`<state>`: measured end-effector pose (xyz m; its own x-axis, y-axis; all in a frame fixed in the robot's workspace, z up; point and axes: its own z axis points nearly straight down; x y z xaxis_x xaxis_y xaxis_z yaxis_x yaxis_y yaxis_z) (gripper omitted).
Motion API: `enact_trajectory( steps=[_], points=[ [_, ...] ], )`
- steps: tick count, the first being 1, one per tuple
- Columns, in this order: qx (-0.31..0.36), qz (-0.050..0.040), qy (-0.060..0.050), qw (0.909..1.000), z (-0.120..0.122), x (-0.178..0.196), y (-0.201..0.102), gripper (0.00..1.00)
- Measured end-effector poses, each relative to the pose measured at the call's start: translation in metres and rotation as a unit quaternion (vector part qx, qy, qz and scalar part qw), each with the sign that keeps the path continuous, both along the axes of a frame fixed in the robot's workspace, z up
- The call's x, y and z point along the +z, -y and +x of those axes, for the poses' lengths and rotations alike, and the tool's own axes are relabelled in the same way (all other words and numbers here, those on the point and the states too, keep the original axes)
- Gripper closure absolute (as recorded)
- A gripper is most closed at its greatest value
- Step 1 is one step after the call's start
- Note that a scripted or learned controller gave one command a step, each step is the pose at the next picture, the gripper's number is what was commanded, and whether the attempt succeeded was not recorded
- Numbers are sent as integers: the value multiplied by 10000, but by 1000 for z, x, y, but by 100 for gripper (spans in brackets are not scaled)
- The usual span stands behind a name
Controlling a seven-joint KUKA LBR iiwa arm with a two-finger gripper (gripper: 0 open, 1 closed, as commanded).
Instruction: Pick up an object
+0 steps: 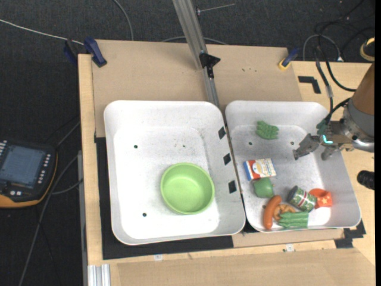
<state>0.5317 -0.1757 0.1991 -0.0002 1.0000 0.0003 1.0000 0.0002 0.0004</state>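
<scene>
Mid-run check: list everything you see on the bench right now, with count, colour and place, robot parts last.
Bins: 2, white, side by side on the bench.
Bowl: 1, light green, left bin, near front.
Leafy toy: 1, green, right bin, far side.
Small carton: 1, white, red and blue, right bin, middle.
Round toy: 1, green, just in front of the carton.
Can: 1, green label, right bin front.
Sausage: 1, orange-red, front edge.
Bean pods: 1 bunch, green, front edge.
Gripper: 1, grey, fingers spread, above the right bin, holding nothing.
</scene>
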Motion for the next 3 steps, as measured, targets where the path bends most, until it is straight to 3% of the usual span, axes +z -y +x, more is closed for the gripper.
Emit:
enact_trajectory(
  steps=[1, 3],
  points=[
    [0, 0, -1, 10000, 0, 0, 0, 0],
    [0, 5, -24, 10000, -14, -100, -7, 0]
  ],
)
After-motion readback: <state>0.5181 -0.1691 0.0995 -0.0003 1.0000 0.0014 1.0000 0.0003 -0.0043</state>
